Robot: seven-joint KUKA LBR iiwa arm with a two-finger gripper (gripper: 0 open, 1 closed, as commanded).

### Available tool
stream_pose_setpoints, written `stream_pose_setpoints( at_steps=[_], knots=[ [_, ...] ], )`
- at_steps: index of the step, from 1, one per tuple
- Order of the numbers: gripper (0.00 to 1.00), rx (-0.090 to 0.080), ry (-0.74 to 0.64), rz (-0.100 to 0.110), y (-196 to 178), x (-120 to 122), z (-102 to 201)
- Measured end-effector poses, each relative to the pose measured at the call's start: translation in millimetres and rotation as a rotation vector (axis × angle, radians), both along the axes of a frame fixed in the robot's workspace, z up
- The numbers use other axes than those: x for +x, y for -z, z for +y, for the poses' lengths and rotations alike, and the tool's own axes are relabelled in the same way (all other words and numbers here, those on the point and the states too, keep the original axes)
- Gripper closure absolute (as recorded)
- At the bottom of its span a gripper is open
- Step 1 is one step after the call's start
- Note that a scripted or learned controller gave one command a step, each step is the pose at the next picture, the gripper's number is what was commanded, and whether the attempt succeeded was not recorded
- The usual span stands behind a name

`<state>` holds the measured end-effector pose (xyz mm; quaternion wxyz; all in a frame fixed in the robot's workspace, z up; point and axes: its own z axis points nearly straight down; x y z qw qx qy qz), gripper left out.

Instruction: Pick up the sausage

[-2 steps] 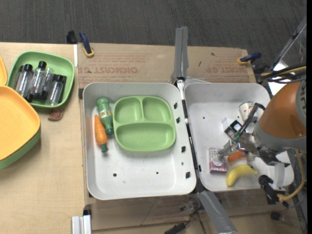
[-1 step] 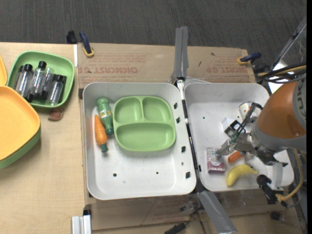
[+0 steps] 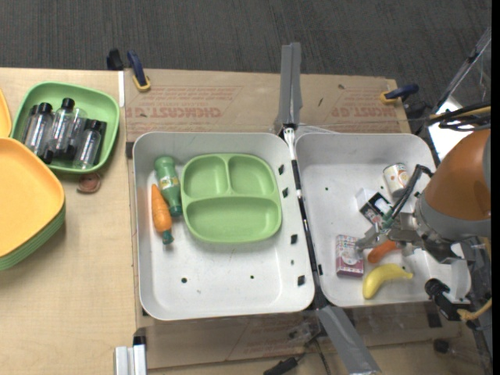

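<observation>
Two shallow white bins sit side by side on a table [image 3: 70,303]. In the right bin [image 3: 344,158], the grey arm with its orange band reaches in from the right. Its end effector [image 3: 380,237] is low over an orange-red sausage [image 3: 381,250] lying near the bin's front, and its fingers appear to touch or straddle it; I cannot tell whether they are open or closed. A yellow banana [image 3: 383,279] lies just in front of the sausage, a small pink packet [image 3: 348,256] to its left. The left bin [image 3: 219,287] holds a green divided plate [image 3: 230,196], a carrot [image 3: 161,212] and a green bottle [image 3: 167,182].
</observation>
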<state>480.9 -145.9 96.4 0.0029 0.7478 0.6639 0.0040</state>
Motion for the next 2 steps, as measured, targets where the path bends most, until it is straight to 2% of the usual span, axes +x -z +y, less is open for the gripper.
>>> stream_pose_setpoints(
  at_steps=[1, 2],
  knots=[
    [1.0, -0.001, 0.005, 0.003, -8, -1, -1],
    [1.0, -0.002, -0.116, 0.011, -10, 19, -9]
  ],
)
